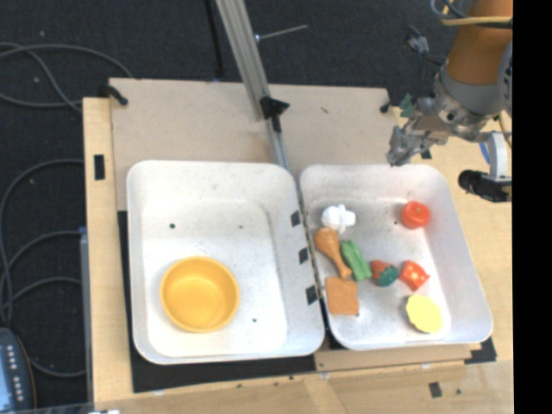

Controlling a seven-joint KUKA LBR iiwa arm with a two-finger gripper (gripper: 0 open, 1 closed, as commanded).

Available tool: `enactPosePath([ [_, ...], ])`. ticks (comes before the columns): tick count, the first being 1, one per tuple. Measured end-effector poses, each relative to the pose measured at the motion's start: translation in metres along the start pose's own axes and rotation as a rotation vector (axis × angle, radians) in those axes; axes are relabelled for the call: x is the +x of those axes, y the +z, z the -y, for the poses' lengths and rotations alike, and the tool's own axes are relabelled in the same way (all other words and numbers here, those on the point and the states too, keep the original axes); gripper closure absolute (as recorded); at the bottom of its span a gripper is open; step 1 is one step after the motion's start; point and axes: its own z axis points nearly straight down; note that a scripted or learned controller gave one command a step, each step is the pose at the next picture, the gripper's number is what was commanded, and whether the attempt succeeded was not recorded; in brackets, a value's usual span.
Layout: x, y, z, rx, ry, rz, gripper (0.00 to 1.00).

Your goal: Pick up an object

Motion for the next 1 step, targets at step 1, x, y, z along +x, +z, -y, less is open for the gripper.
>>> enactPosePath([
  [1, 0.0418, 0.0076, 0.0065, 0.005, 0.002, 0.0, 1.0],
])
